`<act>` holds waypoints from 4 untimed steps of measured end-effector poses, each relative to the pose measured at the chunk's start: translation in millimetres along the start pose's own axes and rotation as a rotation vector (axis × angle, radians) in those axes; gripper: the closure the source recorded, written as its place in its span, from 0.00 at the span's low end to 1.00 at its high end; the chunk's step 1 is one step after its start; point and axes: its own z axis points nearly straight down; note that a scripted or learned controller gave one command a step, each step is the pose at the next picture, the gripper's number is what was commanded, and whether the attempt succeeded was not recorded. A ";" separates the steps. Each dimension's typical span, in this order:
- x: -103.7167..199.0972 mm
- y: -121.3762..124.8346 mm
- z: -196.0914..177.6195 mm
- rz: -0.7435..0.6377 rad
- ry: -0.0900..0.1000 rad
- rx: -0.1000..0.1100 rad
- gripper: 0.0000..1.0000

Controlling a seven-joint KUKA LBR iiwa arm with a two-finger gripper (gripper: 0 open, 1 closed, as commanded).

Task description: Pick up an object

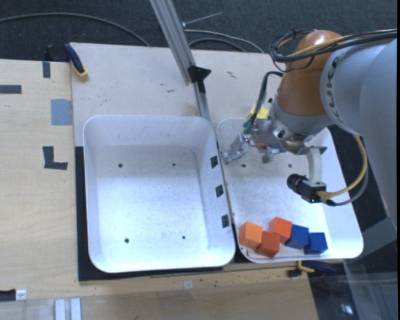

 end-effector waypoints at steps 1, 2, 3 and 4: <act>12.6 -39.4 -124.0 0.005 -0.002 -0.006 0.00; -21.2 5.7 -23.5 0.008 -0.005 0.007 0.00; -72.2 -4.1 -22.1 0.012 -0.006 0.003 0.00; -74.4 72.5 86.4 0.004 -0.003 0.006 0.00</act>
